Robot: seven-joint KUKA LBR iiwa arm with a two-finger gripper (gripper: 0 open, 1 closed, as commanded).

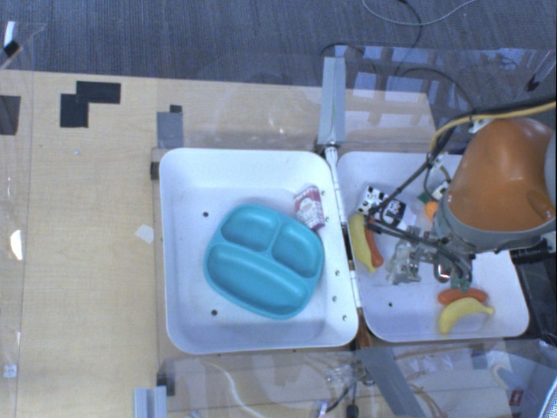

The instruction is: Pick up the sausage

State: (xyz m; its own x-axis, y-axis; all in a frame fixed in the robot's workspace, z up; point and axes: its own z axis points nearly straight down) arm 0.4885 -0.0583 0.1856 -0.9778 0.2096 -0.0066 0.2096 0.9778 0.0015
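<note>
Okay, the arm [500, 185] is in over the right bin [513, 320], its big orange band covering that bin's far right part, and the gripper [407, 265] is hanging low around the middle of the bin. From here it's a tangle of metal and cable down there, so I can't tell whether it's clenched or released, and I see nothing caught in it. The sausage [373, 248], reddish-orange, is lying on the bin floor close to the bin's left wall, tucked right up against a yellow banana [356, 242] that lies along that wall. The gripper sits just to the right of the sausage, near it, though I can't say they touch. Further back on the bin's left side there's a small black-and-white block [374, 201]. Down at the bin's near right corner, a second banana [461, 314] lies with a short orange piece [455, 296] pressed against its far side. Left of the right bin, sharing its wall, the left bin [183, 320] carries a blue plate [264, 259] and a small red packet [309, 207] beside that shared wall.
</note>
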